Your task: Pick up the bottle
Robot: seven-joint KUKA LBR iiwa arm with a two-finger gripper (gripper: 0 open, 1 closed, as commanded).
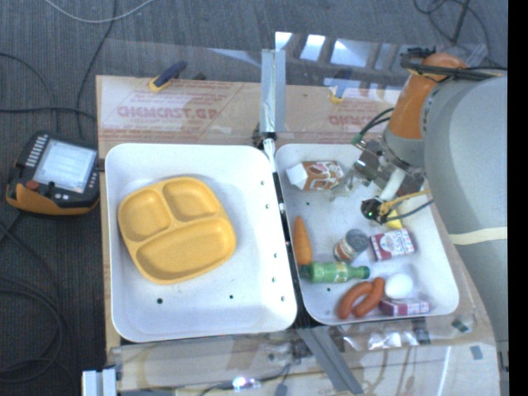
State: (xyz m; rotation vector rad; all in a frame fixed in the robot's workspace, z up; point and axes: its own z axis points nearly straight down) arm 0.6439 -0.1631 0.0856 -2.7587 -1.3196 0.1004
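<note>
The bottle [332,272] is green with a yellow cap and lies on its side near the front of the right bin [429,258], cap pointing right. It rests between a carrot [303,239] and a pair of sausages [360,298]. My gripper [353,178] hangs over the back of the right bin, next to a brown and white carton [318,174]. It is well behind the bottle and apart from it. The grey arm with its orange band [408,110] reaches in from the right.
In the right bin also lie a small can [353,244], a red box [392,244], a white egg [399,285] and another red pack [404,307]. The left bin [132,304] holds a yellow divided tray [176,228]. A teach pendant [54,173] lies off the bench at left.
</note>
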